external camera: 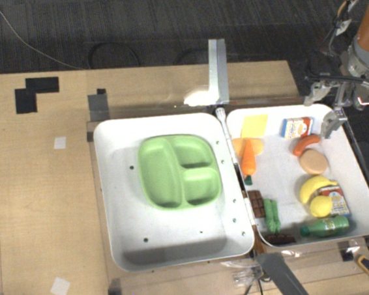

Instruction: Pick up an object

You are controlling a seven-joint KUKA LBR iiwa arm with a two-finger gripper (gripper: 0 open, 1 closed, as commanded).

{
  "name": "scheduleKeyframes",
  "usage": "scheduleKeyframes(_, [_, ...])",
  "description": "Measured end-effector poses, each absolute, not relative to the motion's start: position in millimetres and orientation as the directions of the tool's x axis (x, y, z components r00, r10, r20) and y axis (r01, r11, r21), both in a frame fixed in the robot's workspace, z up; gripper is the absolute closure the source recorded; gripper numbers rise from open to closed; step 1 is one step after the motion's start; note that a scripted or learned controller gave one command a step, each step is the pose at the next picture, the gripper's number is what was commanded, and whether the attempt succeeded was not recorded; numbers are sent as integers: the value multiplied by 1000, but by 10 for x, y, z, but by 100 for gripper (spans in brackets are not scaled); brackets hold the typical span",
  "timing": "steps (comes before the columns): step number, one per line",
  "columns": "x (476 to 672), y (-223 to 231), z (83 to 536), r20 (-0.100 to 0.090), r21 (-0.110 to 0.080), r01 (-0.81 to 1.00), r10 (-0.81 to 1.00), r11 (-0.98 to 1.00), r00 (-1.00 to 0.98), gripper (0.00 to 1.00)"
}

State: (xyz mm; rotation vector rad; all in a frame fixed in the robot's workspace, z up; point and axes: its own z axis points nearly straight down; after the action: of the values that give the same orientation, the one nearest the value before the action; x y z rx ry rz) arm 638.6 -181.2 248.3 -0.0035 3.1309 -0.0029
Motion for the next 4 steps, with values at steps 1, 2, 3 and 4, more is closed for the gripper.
scheduleKeyframes(1, [6244,-2053,1485,-5,-1,-199,-199,980,-980,0])
scheduleKeyframes(2, [5840,-2016,1018,-34,-19,-312,-312,950,-949,0])
scheduleKeyframes(3, [5557,-1845,1026,-40,-24,-222,-223,975,-974,0])
scheduleKeyframes(4, [5376,-1856,1013,-38,-26,-373,-374,928,-927,0])
